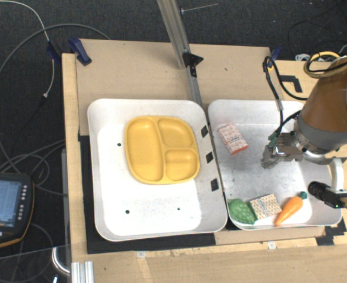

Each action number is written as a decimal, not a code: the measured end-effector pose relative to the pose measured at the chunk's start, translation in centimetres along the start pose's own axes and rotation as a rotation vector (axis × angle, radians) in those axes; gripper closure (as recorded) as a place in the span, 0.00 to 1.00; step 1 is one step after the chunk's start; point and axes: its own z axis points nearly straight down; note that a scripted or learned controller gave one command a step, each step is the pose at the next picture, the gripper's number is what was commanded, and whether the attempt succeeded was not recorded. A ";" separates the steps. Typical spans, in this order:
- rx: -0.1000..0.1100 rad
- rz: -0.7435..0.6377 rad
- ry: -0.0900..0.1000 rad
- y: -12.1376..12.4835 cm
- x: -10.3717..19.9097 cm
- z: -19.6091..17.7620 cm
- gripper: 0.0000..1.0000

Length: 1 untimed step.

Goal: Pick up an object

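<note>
Candidate objs all lay in the right bin (244, 108): small pink box (233, 138) upper-left; green item (242, 210), patterned block (264, 206) and carrot (289, 210) crowded along the near wall. End effector (273, 155) hung over bare floor between them; finger state couldn't be told. Risk: closing on nothing, or, prob., nudging neighbours in the cluster.

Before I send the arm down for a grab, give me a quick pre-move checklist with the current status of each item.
1. Things within reach in the right bin: ok, pink box, green toy, patterned block, carrot.
2. Gripper over the right bin: ok.
3. Gripper above a thing: not ok, bare floor beneath.
4. Something held: cannot tell.
5. Yellow tray out of the way: ok, left bin.
</note>
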 end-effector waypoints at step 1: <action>-0.001 -0.001 0.000 0.6 0.4 -6.3 1.00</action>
